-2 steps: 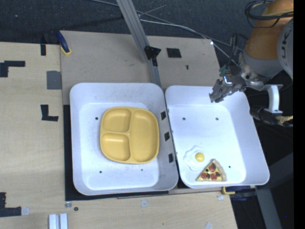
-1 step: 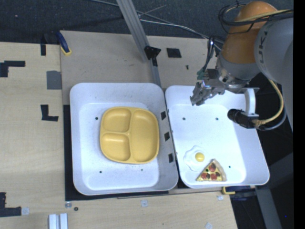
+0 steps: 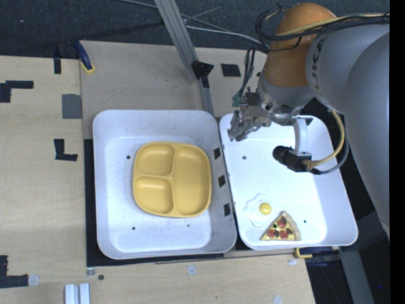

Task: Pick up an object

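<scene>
A yellow divided plate (image 3: 172,178) lies in the left bin (image 3: 114,233). In the right bin (image 3: 329,208), near its front edge, a toy fried egg (image 3: 259,209) sits just behind a toy pizza slice (image 3: 281,228). My gripper (image 3: 242,129) hangs over the far left corner of the right bin, well behind the egg and pizza. Nothing shows between its fingers.
A slanted metal pole (image 3: 183,37) rises behind the bins. Black cables (image 3: 329,151) and a black fitting (image 3: 290,158) hang from the arm over the right bin. Black tape marks and a blue-yellow clip (image 3: 85,58) lie on the bench.
</scene>
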Controlling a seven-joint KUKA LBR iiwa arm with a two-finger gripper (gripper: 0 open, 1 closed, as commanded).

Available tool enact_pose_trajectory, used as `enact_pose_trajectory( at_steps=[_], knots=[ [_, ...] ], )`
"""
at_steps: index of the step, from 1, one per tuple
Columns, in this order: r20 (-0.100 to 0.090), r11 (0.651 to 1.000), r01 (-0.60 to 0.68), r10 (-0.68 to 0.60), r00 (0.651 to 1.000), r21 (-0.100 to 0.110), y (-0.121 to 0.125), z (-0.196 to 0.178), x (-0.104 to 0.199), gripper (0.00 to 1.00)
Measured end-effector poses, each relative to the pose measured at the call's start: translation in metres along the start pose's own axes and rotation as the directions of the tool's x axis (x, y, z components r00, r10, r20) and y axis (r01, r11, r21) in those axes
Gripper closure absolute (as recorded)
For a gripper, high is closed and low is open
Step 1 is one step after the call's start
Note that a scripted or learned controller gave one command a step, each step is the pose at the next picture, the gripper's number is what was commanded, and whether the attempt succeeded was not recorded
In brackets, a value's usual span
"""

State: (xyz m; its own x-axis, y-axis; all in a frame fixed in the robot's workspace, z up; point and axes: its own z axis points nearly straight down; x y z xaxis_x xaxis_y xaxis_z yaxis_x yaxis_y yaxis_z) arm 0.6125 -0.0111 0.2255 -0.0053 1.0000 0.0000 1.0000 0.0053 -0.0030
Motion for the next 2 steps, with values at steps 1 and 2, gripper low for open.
enact_pose_trajectory(
  at_steps=[1,2],
  knots=[
    [0.0,1.0,0.0,0.0,1.0,0.0,-0.002,0.007,0.045,1.0],
    [0.0,1.0,0.0,0.0,1.0,-0.001,0.006,0.013,0.095,1.0]
  ],
)
